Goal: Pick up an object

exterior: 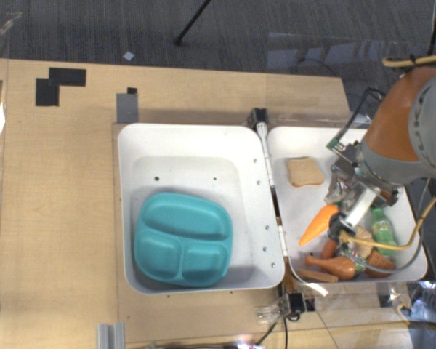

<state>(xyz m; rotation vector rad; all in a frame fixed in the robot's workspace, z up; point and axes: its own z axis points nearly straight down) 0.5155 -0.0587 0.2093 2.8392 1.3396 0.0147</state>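
I'm looking down on a tan wooden bench (51, 217) standing on dark grey carpet (116, 17), black tape patches (58, 84) marking its top.

Lighting even + fairly bright, diffuse overhead, no hard hotspots. White bins (196, 140) near clipping along the rims, walls a bit blown out. Soft shadow inside left bin around the teal tray (182, 238), falling toward lower right; so light comes roughly from upper left. Arm (410, 133) casts faint grey shadow on the carpet (203, 13) at top right. Bench (58, 217) flat-lit, weak glare streak at far left edge. Res low, compression mush overall. Food pile (349, 257) in right bin smeared, edges hard to separate. Pincer (349, 220) area soft, detail lost. Slight barrel bend at bench edges. Bottom right corner blurry.
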